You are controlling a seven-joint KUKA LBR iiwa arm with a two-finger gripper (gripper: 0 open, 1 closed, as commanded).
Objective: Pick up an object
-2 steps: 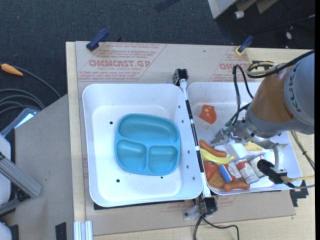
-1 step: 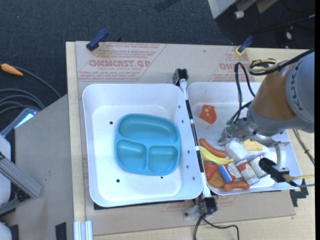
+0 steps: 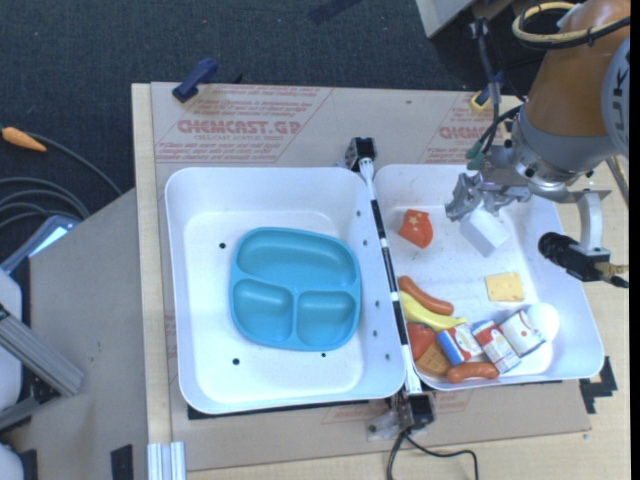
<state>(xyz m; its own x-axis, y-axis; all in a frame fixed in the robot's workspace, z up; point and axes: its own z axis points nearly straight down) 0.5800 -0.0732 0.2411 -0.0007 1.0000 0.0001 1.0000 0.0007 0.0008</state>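
In the right bin (image 3: 590, 353) we find the things to be picked: a red block (image 3: 416, 228) lies alone near the divider, and a yellow cheese-like square (image 3: 504, 287) sits apart toward the bin's right side. At the near end, toy food is heaped together — a sausage (image 3: 426, 296) over a banana (image 3: 432, 314), small cartons (image 3: 495, 342) and a white egg-like piece (image 3: 543, 319), all touching or overlapping.

The gripper (image 3: 483, 218) hangs over the far half of this bin, above bare floor between the red block and the cheese square. We cannot tell whether the claw is spread or clenched — the view from above hides it, and a pale shape just below it cannot be made out.

The left bin (image 3: 190, 268) holds a blue divided plate (image 3: 295, 288), lying flat near its middle. The two bins meet along a dark strip with a clip (image 3: 360, 151) at the far end.

Both bins rest on a tan board (image 3: 250, 118) printed with red lettering, a blue clamp (image 3: 193, 80) at its far left corner. Around it we see dark carpet (image 3: 100, 28), with grey cables (image 3: 40, 188) and an orange object (image 3: 22, 139) at the left.
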